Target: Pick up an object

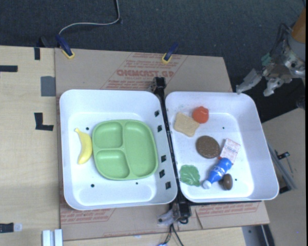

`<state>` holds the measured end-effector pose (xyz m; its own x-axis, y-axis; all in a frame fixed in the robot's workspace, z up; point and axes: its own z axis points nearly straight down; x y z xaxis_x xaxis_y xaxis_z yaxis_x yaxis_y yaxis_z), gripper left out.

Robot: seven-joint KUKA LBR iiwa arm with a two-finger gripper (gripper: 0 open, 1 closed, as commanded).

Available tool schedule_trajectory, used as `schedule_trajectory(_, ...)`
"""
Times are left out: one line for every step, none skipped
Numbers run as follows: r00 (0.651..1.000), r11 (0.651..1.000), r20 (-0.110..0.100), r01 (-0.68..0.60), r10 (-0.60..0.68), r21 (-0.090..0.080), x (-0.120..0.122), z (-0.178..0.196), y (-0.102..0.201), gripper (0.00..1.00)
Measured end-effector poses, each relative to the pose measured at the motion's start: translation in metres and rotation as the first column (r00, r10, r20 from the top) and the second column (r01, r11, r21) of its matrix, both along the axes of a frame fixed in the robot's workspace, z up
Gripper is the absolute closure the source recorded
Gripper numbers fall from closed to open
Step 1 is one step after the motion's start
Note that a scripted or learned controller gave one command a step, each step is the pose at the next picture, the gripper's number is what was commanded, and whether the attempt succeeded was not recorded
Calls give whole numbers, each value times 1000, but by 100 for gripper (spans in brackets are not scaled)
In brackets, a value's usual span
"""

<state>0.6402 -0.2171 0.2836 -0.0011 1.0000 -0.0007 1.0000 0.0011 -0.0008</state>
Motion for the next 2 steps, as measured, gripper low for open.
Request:
schedule_trajectory(1000, 1000, -3, -1, 1, 2, 22, -140, 77, 0)
schedule_trajectory(1000, 1000, 5, 0, 0, -1, 29, -196, 104, 0)
